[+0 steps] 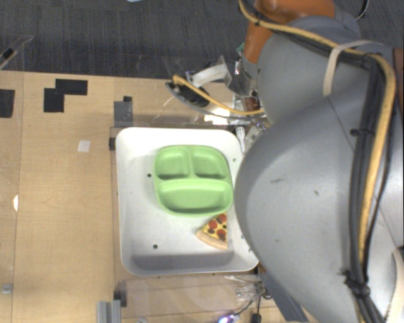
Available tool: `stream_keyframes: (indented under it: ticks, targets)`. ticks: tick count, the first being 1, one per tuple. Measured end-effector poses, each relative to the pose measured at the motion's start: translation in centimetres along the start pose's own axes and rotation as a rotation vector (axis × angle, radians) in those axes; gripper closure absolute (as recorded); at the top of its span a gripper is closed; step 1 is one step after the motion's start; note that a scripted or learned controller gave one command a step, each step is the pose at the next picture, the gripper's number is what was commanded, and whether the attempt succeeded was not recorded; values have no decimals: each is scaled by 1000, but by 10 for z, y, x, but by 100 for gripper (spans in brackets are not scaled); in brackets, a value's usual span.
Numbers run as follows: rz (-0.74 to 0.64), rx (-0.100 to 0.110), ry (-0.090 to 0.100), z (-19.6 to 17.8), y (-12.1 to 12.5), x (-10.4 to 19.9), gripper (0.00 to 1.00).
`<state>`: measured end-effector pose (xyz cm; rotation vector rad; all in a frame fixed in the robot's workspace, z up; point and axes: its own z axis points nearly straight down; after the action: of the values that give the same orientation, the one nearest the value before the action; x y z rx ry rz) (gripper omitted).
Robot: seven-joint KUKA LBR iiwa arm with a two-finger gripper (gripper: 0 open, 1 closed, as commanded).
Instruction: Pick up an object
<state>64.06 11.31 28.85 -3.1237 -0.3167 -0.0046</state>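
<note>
A green divided plate [192, 179] lies in the middle of the left white bin [136, 208], its two small compartments toward the back. A toy pizza slice [214, 231] rests on the bin floor just in front of the plate's right corner. The grey arm [315, 183] looms over the right half of the view, its orange band [278, 12] at the top. It covers the right bin, and the gripper end is hidden behind the arm's bulk.
The wooden bench [57, 202] stretches to the left of the bin, with black marks at the back left. Yellow cable and metal fittings [202, 94] sit behind the bin's far edge. A grey bracket [123, 112] stands at the bin's back left corner.
</note>
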Motion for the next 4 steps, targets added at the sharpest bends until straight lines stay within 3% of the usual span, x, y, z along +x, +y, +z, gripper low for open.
stream_keyframes:
  ticks: [1, 2, 3, 4]
  targets:
    - [-279, 0, -4, 143, -105, -16, 0]
    - [-70, 1, 2, 93, -104, 40, 0]
    - [-67, 4, 4, 82, -103, 42, 100]
    - [-68, 5, 4, 81, -103, 42, 0]
